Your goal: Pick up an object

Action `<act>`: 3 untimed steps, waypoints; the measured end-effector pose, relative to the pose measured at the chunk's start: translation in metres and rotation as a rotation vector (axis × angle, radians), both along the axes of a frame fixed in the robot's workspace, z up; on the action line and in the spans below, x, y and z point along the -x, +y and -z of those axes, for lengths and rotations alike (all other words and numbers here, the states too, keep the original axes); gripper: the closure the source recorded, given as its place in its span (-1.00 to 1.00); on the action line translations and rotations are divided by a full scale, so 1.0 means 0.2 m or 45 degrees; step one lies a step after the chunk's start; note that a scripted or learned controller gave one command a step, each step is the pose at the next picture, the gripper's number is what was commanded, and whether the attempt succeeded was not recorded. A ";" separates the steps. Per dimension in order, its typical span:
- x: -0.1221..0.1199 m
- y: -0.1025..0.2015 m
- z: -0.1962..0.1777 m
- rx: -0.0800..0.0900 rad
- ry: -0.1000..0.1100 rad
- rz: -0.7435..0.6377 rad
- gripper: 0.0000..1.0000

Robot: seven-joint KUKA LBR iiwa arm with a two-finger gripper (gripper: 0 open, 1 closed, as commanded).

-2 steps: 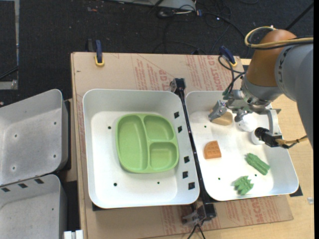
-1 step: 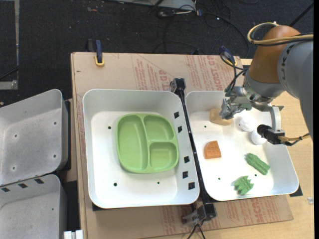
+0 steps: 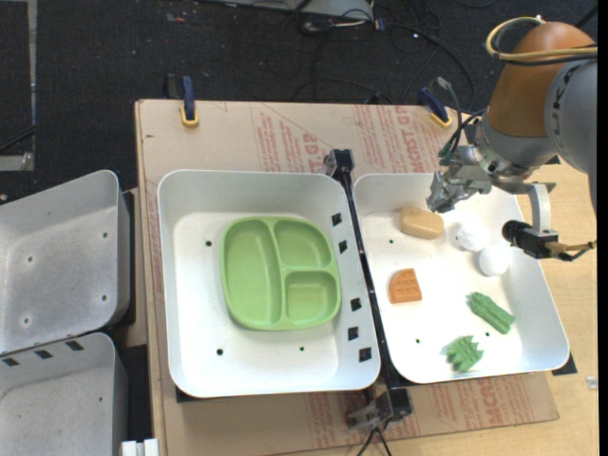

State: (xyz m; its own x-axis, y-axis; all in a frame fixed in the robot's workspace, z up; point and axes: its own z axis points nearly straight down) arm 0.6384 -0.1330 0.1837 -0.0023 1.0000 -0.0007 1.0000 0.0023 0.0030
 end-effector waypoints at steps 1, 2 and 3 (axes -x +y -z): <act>0.00 0.00 -0.26 0.000 0.000 0.000 1.00; 0.07 0.26 -0.31 -0.002 0.004 -0.003 1.00; 0.13 0.51 -0.33 -0.002 0.006 -0.004 1.00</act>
State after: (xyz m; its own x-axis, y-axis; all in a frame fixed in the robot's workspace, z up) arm 0.6119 -0.0315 0.2498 -0.0052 1.0000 0.0005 1.0000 0.0052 -0.0016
